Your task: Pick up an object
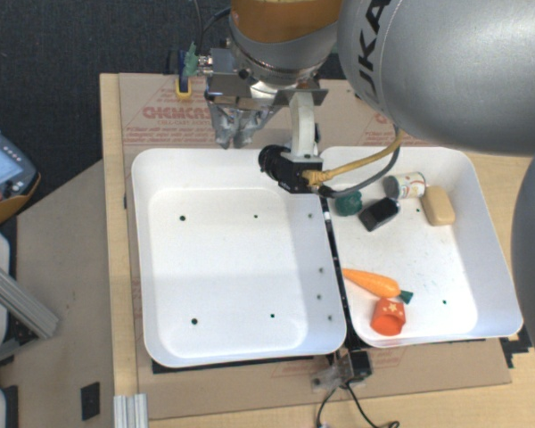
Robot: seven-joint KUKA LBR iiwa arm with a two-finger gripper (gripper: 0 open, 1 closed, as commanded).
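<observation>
Camera view, looking down at a slant on two shallow white bins set side by side on a cardboard-topped bench. The left bin shows bare floor with a few dark dots; the right bin carries all the candidates for picking. Along its far side lie a teal piece, a black block, a small grey-and-white item too small to identify, and a tan block; nearer the camera rest a carrot and, just beside it, a red pepper. The things lie loosely scattered and mostly apart, which leaves room for fingers to close around any one of them. The grey arm enters from the right, its orange band above the wrist, and carries the gripper above the far rim of the left bin, well apart from every object. Whether the gripper is apart or together cannot be told from this angle; nothing appears between its tips, so no pick seems made yet.
</observation>
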